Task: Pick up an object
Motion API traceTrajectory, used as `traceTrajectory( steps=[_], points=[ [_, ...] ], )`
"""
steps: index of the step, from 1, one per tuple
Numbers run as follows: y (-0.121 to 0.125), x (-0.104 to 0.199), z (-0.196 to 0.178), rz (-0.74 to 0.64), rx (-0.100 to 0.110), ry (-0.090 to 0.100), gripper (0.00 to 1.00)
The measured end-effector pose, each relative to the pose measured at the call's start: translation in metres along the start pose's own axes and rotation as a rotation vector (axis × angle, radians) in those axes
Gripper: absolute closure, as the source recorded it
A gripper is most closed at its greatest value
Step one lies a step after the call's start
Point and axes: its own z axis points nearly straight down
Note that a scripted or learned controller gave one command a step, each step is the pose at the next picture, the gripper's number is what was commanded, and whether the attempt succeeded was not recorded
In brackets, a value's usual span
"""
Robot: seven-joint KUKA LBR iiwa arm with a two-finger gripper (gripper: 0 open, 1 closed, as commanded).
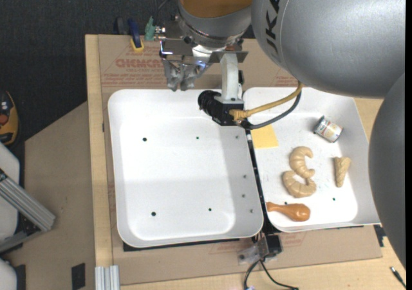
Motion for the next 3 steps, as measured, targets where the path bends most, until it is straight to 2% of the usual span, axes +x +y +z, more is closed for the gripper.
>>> traceTrajectory(
  steps=[1, 3],
  points=[
    [-0.024, 0.000, -0.010, 0.000, -0.001, 0.000, 1.00],
    [-0.108, 0.000, -0.003, -0.001, 0.001, 0.000, 1.00]
  ],
)
